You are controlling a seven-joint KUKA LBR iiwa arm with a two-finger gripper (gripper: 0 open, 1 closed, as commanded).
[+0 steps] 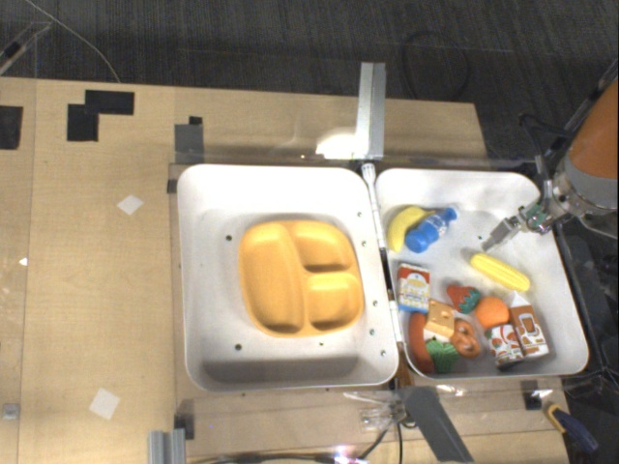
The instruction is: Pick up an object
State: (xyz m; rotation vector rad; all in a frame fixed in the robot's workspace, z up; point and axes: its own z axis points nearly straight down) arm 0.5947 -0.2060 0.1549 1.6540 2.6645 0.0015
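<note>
I see gripper (505, 230) spread, holding nothing | right bin's (464, 184) far-right edge | risk: corn cob (500, 271) rolls away from fingertips.

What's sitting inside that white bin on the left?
The left white bin holds one yellow plastic divided tray with three hollows, all bare. Whatever lies beneath the tray is covered.

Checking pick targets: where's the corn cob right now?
In the camera view the corn cob lies in the right bin, toward its right wall, just below the gripper and above the orange.
</note>
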